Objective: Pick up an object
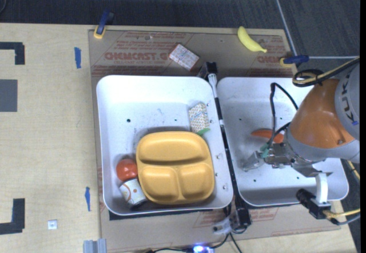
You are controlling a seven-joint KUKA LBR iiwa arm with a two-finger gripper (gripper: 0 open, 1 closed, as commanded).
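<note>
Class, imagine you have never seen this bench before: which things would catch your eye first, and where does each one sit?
The big yellow tray fills much of the left bin, with an orange ball tucked at its left side. The arm's orange band stands out over the right bin, with the gripper low inside it, close to an orange carrot. A yellow banana lies on the board behind the bins.

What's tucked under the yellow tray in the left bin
An orange-red ball and a small white cup poke out from under the yellow tray's left edge. Whatever else lies beneath is covered.
</note>
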